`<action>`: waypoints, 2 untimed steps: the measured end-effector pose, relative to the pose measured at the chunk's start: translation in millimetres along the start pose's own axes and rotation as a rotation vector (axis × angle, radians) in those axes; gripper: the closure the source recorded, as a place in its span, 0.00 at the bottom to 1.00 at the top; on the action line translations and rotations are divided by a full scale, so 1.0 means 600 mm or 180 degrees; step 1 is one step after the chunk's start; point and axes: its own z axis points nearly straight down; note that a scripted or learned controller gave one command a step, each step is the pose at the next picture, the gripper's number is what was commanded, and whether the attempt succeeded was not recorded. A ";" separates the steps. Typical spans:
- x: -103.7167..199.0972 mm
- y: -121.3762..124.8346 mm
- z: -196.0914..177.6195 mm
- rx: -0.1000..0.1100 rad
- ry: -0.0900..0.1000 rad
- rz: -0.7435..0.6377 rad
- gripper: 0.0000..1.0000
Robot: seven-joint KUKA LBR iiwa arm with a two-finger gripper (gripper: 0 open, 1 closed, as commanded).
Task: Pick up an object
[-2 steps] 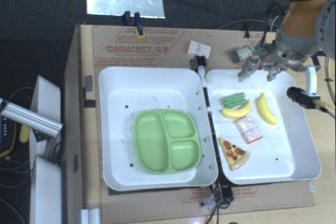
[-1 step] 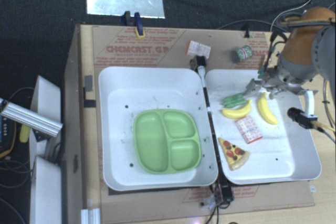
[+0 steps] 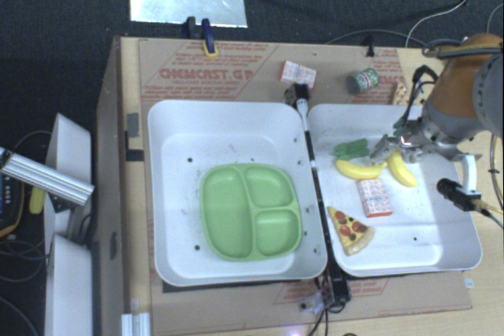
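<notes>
The right bin [image 3: 441, 248] holds several toy items: a green piece [image 3: 352, 148], a yellow banana [image 3: 358, 168] lying flat, a second banana [image 3: 402, 170] set at a slant, a red-and-white box [image 3: 374, 197] and a pizza slice [image 3: 349, 229]. My gripper [image 3: 399, 144] hangs low over the far part of this bin. It is just above the slanted banana and right of the green piece. Nothing is visibly lifted with it. The arm's orange band [image 3: 461, 83] rises behind it at the right edge.
The left bin [image 3: 181, 130] holds a green divided plate [image 3: 252, 210]. Behind the bins on the cardboard lie a small can [image 3: 364, 79] and a white packet [image 3: 298, 74]. A blue clamp [image 3: 206, 31] grips the far edge. A black fitting [image 3: 455, 193] sticks out over the right bin's rim.
</notes>
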 end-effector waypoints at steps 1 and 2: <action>0.000 0.002 -0.019 -0.0013 -0.0002 -0.0004 1.00; 0.110 0.028 -0.158 -0.0018 0.0004 -0.0012 1.00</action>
